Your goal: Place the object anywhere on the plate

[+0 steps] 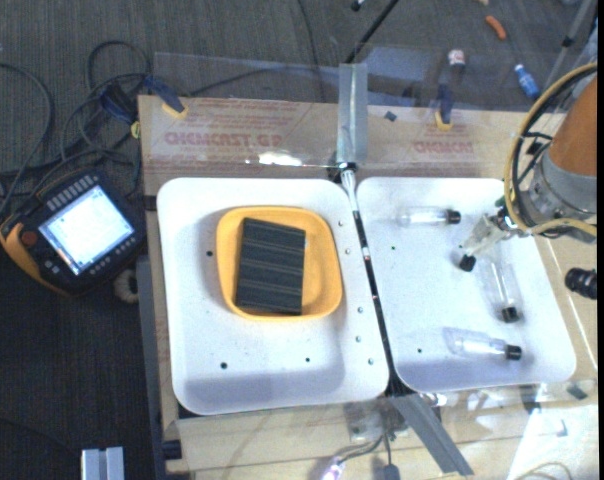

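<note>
In the camera view the yellow plate (279, 264) sits in the left bin (182, 298) with a dark ribbed block (271, 266) lying flat across its middle. The right bin (542, 358) holds clear capped tubes: one near its top (428, 216), one near its bottom (480, 345), one at its right side (500, 288), and a fourth tilted (479, 240) just beside the gripper (506, 218), whose grasp I cannot tell. If a tube is the object, it is smooth and round and could slip or roll; the block leaves little bare plate, so a tube could roll off.
</note>
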